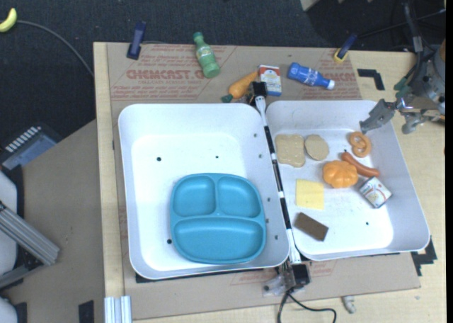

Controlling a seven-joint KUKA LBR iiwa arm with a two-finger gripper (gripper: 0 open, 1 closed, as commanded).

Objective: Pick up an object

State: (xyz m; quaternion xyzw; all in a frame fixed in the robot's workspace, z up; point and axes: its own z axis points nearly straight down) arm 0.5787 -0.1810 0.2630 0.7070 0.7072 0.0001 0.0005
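Gripper (393, 112) above the right bin's (403, 233) upper right rim, fingers spread wide, holding nothing.
Pretzel (359, 144) lies just below-left; blue plate (217, 217) fills the left bin (141, 173).

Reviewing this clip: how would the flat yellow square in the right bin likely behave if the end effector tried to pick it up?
The yellow square lies flat against the right bin floor, so its edges probably give fingers little to catch. It looks thin, likely light, perhaps bendy. It may slide when pushed, toward the brown block close beside it.
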